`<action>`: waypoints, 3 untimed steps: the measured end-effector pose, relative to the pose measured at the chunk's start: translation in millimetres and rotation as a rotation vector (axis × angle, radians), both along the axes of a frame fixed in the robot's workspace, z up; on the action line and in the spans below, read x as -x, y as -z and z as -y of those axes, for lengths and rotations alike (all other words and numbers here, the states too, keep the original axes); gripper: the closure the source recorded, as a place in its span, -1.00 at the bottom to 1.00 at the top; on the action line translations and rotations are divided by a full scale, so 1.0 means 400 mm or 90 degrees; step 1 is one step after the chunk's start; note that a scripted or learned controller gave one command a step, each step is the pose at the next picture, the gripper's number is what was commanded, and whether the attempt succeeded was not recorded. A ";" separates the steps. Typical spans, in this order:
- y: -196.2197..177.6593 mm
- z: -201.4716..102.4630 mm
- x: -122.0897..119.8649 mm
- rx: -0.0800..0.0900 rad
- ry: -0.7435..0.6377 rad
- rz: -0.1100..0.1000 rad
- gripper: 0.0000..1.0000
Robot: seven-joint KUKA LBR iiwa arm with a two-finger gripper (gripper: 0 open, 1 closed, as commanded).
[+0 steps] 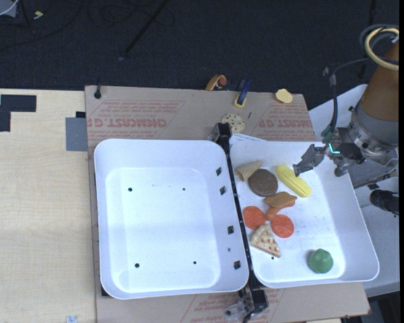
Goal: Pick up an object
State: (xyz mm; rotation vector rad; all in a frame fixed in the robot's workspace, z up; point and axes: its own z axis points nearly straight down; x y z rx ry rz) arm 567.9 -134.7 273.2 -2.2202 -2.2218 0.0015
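my gripper (308,161) hangs over the right bin (353,244), near the yellow corn (294,180). i cannot tell how it is set, and it holds nothing. the corn lies beside a brown cookie (262,182). i am at the reaching step. next i should go down over the corn.
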 end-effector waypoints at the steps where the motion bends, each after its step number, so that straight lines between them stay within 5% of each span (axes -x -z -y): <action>1: 0.287 -0.017 0.000 -0.002 0.000 -0.008 -1.00; 2: 0.472 -0.058 0.011 -0.001 0.001 -0.001 -1.00; 3: 0.462 -0.052 -0.194 0.000 -0.002 -0.003 -1.00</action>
